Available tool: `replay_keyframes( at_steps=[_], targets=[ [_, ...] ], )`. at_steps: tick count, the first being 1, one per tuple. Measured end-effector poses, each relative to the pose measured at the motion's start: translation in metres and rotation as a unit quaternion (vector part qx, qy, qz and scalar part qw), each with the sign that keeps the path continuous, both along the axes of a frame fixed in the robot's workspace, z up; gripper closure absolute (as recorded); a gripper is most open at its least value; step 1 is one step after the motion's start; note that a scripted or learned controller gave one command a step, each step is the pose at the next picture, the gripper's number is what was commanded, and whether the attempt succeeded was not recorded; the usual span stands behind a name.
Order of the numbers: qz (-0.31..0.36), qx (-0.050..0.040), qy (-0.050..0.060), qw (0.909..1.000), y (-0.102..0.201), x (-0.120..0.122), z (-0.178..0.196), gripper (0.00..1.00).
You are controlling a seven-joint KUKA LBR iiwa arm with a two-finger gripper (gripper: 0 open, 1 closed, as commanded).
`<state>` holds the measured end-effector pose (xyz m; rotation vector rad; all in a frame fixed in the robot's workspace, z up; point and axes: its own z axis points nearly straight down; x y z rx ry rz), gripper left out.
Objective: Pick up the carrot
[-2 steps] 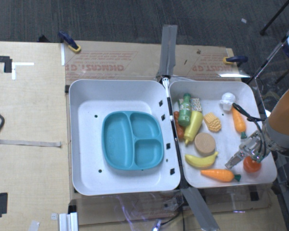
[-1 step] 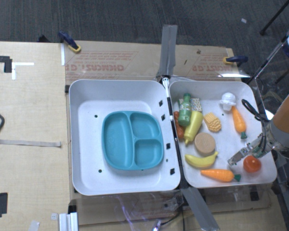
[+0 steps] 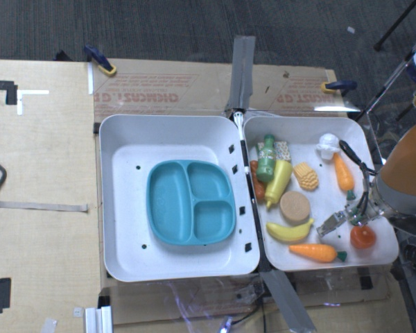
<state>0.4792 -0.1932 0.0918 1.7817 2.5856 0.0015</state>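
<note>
**Tool hangs over crowded right bin**

A teal tray sits in the left bin. In the right bin, a bottle, corn, a banana and a carrot lie by the front wall. The tool, fingers parted and holding nothing, hovers just above the carrot, beside a tomato. A second carrot lies behind.

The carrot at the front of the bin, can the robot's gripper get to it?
Probably yes. The carrot lies in the open near the front wall, nothing on top, and the gripper hovers just above it. The banana and tomato sit close by.
</note>
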Motion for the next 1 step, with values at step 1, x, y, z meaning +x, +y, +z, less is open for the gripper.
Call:
replay_keyframes(
  at_steps=[1],
  targets=[
    [0.016, -0.0005, 0.001, 0.9999, -0.0142, 0.0324, 0.0001, 0.0]
  ],
)
